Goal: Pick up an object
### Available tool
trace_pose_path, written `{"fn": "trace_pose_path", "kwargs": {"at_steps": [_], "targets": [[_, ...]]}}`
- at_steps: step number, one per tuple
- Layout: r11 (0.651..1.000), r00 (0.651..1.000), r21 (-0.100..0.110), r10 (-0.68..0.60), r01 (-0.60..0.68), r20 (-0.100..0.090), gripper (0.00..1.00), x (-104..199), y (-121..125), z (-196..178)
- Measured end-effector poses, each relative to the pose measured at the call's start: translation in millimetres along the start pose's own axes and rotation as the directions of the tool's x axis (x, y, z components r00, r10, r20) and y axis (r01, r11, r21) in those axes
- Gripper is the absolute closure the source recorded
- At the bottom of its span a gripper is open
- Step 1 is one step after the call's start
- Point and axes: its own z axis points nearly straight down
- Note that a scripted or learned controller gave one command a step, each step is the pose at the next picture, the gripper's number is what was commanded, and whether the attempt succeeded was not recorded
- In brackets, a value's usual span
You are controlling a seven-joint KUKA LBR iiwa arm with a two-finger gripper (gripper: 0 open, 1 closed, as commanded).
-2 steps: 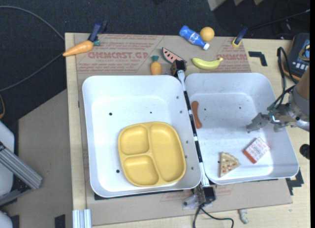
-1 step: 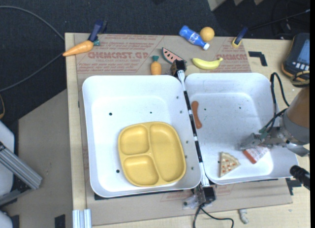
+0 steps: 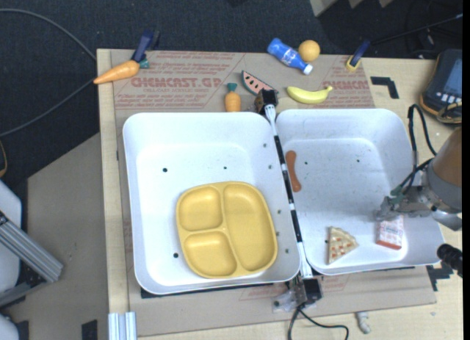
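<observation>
Nearest, a toy pizza slice [image 3: 341,244], flat on the floor of the right bin [image 3: 352,129], close to its front wall. Just right of the pizza slice, a small red-and-white packet [image 3: 390,233], lying flat: the likely target. Probably light, thin and a little crushable, perhaps slick-skinned. Best taken across its short sides, low and square, with a gentle squeeze. A little beyond, up and to the right of the pizza slice, jaws at the end of the grey arm [image 3: 448,184], over the packet's far edge. Cannot tell whether open or closed, nor whether touching the packet. Farther back and left of the pizza slice, an orange-red sausage [image 3: 293,171] along the bin's left wall. Left of the pizza slice, a yellow divided plate [image 3: 226,228] in the left bin [image 3: 147,140]. Far beyond the pizza slice, on the desk [image 3: 183,81], a banana [image 3: 308,94].
</observation>
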Motion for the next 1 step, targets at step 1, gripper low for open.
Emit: {"fn": "trace_pose_path", "kwargs": {"at_steps": [1], "targets": [[1.000, 1.000, 0.014, -0.004, 0.005, -0.013, 1.00, 48.0, 64.2, -78.7]]}}
